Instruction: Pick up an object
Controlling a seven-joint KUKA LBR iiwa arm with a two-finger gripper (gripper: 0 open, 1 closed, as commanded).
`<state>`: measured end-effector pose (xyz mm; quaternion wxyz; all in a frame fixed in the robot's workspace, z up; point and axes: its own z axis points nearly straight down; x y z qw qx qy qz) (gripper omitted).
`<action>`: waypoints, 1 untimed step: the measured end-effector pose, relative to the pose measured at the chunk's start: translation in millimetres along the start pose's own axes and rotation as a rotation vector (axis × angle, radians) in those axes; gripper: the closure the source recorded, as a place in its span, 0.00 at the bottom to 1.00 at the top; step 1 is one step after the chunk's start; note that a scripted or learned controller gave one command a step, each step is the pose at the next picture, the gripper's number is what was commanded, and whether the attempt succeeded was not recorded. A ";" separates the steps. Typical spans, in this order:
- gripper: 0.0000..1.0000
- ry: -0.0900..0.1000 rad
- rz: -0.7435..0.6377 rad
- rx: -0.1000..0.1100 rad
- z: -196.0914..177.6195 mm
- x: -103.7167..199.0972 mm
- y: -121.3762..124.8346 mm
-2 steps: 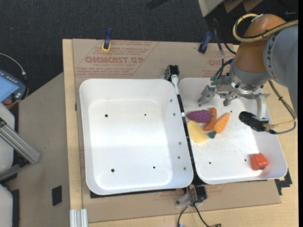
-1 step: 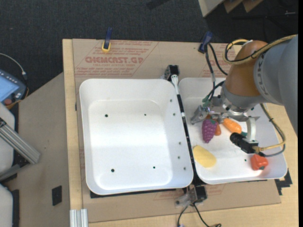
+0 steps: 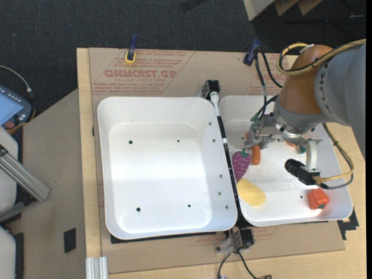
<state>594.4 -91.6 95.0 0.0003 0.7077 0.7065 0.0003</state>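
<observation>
Lowest in the right bin (image 3: pixel 273 217), a smooth yellow lump (image 3: pixel 251 192) touches a knobbly purple grape-like piece (image 3: pixel 240 163); a glossy red-orange object (image 3: pixel 317 199) sits apart, rightward. The grey arm's gripper (image 3: pixel 254 141) hangs over a small orange carrot-shaped item (image 3: pixel 256 154); whether it clasps anything is unclear. Left bin (image 3: pixel 116 156): smooth white plastic.

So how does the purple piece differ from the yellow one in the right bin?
The purple piece is darker, bumpy and stands lengthwise against the divider; the yellow piece is pale, smooth, rounder and lies nearer the front rim. The purple piece sits closer to the pincer than the yellow piece. Both rest loose in the right bin, almost touching.
</observation>
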 end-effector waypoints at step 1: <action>1.00 0.003 -0.009 -0.007 -95.6 73.7 -33.0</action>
